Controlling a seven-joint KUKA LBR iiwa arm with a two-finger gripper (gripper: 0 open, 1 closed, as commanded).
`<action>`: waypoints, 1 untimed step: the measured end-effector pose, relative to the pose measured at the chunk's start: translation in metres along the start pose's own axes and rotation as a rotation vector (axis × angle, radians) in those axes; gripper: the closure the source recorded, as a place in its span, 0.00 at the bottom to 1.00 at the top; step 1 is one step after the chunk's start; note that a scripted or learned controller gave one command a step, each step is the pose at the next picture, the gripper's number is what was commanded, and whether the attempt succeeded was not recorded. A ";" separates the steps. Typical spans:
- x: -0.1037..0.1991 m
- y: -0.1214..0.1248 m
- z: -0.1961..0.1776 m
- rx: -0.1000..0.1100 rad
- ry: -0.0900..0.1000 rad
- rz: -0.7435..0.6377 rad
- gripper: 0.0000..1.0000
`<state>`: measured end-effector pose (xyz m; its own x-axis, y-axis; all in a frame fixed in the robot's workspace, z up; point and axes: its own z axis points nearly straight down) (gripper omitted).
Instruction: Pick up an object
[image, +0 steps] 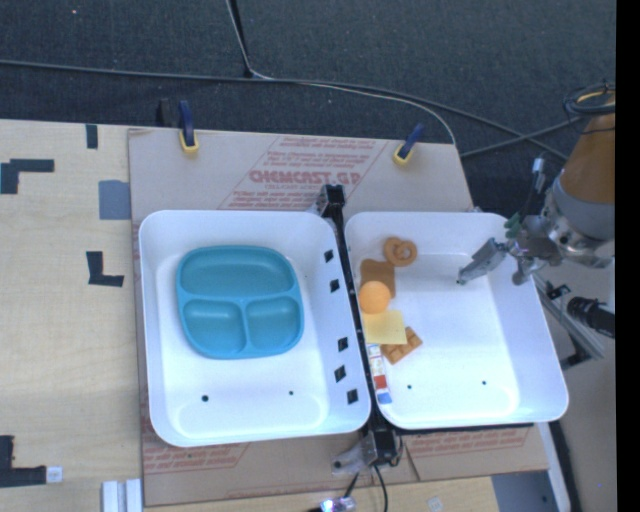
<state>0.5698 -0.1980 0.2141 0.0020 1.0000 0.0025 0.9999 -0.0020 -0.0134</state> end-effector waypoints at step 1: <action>0.000 0.003 -0.007 -0.012 -0.003 -0.003 0.00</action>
<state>0.5728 -0.1978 0.2208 -0.0013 1.0000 -0.0004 1.0000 0.0013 -0.0012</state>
